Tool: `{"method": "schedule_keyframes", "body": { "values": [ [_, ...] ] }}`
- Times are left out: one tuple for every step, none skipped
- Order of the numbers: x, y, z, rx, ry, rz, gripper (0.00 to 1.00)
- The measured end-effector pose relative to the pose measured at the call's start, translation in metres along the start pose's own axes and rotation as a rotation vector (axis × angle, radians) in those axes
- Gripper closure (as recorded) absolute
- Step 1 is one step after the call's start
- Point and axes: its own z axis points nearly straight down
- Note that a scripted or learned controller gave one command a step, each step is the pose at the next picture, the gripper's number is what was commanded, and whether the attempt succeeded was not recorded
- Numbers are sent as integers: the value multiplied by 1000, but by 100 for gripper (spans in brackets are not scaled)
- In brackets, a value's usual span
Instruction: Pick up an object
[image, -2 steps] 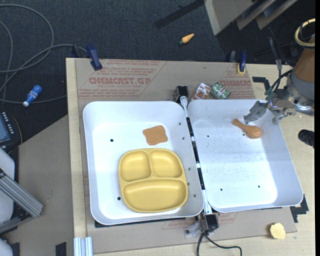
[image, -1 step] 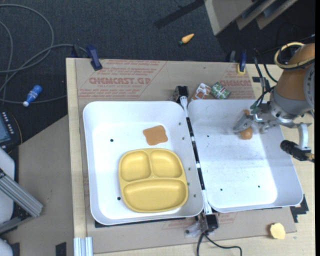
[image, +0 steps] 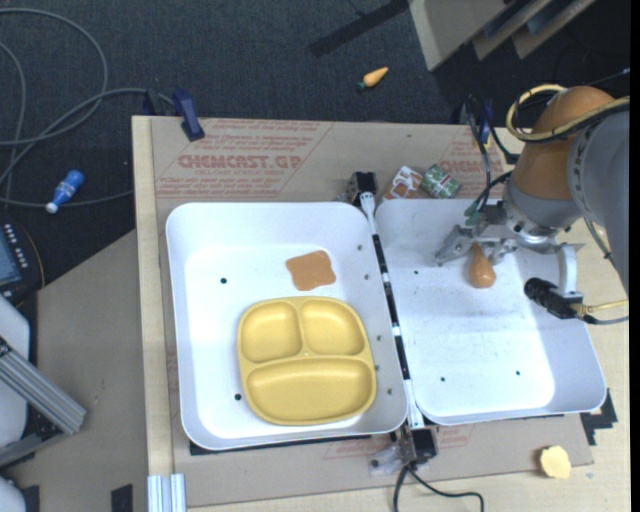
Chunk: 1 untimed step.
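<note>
My gripper hangs over the back half of the right bin, its fingers spread open. A small orange-brown lump lies on the bin floor just in front of the fingertips, touching or nearly touching the right one; it is not clamped between them. In the left bin rests a yellow divided plate, and behind it lies a flat brown piece.
The arm's grey body with its orange band comes in from the upper right. A black cable plug hangs over the right bin. Small packets lie on the board behind the bins, and a yellow bit lies at front right.
</note>
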Motion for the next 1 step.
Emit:
{"method": "schedule_keyframes", "body": {
  "values": [
    [-3, 0, -12, -4, -2, 3, 100]
  ]
}}
